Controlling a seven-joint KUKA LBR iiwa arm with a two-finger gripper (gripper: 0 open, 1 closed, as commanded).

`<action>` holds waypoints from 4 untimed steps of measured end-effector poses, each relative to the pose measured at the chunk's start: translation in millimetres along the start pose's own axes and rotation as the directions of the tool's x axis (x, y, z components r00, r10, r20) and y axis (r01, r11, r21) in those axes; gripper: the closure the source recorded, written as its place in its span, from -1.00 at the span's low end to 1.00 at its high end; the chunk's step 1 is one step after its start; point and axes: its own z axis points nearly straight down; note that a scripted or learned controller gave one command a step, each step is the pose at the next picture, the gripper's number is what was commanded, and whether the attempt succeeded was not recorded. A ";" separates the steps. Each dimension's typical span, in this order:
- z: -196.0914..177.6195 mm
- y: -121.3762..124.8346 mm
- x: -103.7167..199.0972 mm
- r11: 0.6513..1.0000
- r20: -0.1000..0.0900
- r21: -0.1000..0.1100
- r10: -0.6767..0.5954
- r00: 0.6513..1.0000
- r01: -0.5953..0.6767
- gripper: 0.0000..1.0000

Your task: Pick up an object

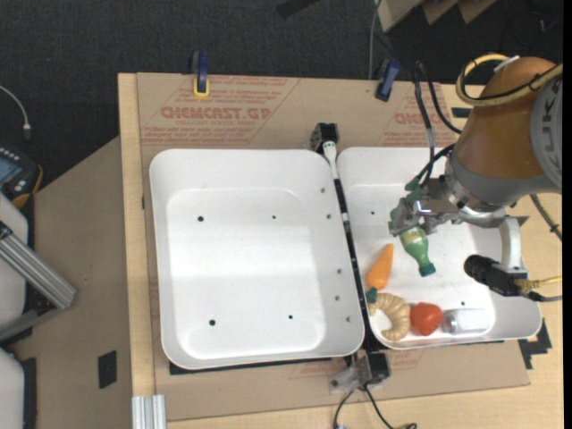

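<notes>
The right bin [375, 186] holds several small items. A green bottle-shaped toy [418, 251] with a pale yellow top lies tilted near the bin's middle. My gripper [413, 222] hangs directly over its top end, touching or nearly touching it. An orange carrot [382, 266] lies just left of the green toy. Along the bin's front edge sit a tan curled pastry [394, 315], a red tomato [426, 318] and a clear little bottle [466, 322].
The left bin [179, 186] sits beside the right one, with a black divider rail [342, 213] between them. A black fitting with a cable [493, 273] juts out by the arm at the right. Brown board surrounds both bins.
</notes>
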 end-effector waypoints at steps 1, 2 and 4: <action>4.4 1.9 -2.0 1.000 0.001 0.001 0.003 1.000 -0.003 -1.00; 91.5 -23.1 -29.5 1.000 0.000 0.003 0.004 1.000 -0.004 -1.00; 105.0 -35.5 -21.2 1.000 0.000 0.003 0.004 1.000 -0.004 -1.00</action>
